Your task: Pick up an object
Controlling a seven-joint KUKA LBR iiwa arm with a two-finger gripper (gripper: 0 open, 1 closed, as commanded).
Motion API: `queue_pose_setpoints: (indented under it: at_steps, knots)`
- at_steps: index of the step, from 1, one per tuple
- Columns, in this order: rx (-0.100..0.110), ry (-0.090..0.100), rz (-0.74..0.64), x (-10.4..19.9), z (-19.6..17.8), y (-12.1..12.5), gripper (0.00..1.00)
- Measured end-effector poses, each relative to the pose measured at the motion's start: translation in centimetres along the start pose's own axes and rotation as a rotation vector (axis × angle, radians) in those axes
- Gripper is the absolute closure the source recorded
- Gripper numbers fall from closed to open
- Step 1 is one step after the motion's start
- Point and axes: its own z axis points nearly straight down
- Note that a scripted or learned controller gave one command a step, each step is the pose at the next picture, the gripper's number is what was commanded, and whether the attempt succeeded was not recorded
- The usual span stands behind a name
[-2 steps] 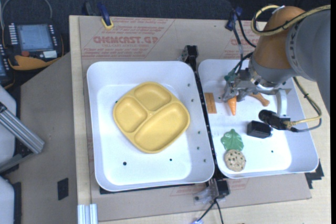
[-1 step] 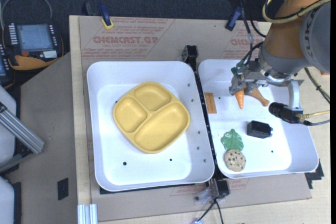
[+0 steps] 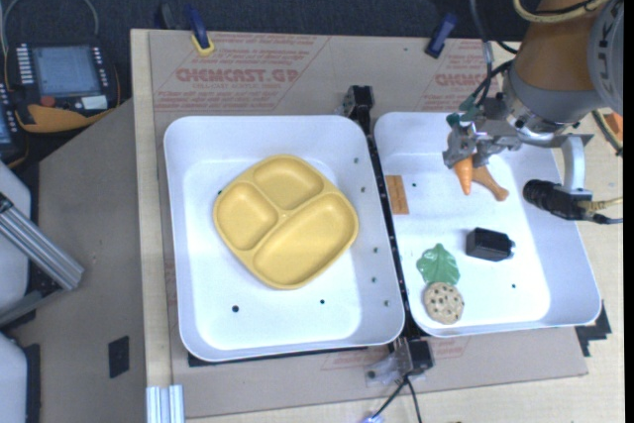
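My gripper [image 3: 466,157] hangs over the upper middle of the right bin [image 3: 555,307]. It is shut on an orange carrot-shaped piece [image 3: 466,177], which points down from between the fingers. A second orange piece [image 3: 492,186] lies just to the right of it, touching or nearly touching. Lower in the same bin lie a small black block [image 3: 488,244], a green leafy toy [image 3: 437,264] and a round cookie [image 3: 443,302].
A yellow divided plate [image 3: 287,220] fills the middle of the left bin [image 3: 193,163]. A thin brown strip [image 3: 396,194] lies by the right bin's left wall. The bins sit on a cardboard sheet [image 3: 258,64]; a pendant [image 3: 61,79] rests off the bench at far left.
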Motion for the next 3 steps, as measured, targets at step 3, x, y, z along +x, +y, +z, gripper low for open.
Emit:
queue_pose_setpoints:
  at_steps: [3]
  knots:
    - [0.009, 0.003, -0.004, 4.6, -4.9, -0.8, 1.00]
